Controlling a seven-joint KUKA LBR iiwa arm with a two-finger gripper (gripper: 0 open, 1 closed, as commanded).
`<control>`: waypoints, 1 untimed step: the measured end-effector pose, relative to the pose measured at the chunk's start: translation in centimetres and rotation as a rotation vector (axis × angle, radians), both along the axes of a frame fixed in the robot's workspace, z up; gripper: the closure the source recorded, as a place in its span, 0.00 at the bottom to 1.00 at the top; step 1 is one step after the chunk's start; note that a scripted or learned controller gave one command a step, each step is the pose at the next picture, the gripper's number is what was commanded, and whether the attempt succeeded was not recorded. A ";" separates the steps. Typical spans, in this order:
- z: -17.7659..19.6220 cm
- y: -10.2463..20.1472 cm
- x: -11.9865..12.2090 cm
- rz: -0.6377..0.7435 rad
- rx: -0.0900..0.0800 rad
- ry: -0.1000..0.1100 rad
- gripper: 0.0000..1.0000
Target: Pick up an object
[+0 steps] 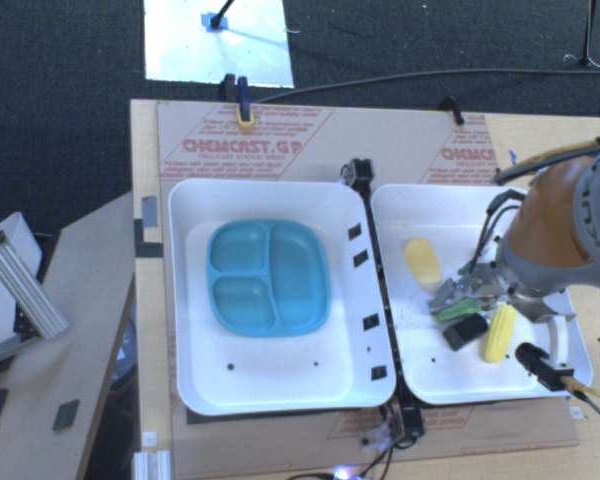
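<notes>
I see the arm (565, 223) reaching in over the right bin (410, 373), its end effector (458, 300) low near the bin's middle. I cannot tell its state from here. Around it lie a green piece (452, 312), a black block (466, 330) and a yellow corn cob (500, 332); a pale yellow object (422, 261) sits toward the bin's far-left side. A blue divided plate (269, 276) rests in the left bin (195, 388).
</notes>
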State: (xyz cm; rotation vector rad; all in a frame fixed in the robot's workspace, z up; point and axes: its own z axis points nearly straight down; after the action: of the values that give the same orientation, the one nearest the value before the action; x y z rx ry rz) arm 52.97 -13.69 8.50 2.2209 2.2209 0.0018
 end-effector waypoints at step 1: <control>1.1 0.0 0.1 0.000 -0.001 -0.002 1.00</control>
State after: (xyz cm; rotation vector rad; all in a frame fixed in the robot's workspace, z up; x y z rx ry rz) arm 53.05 -13.69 9.56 2.2199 2.2195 0.0034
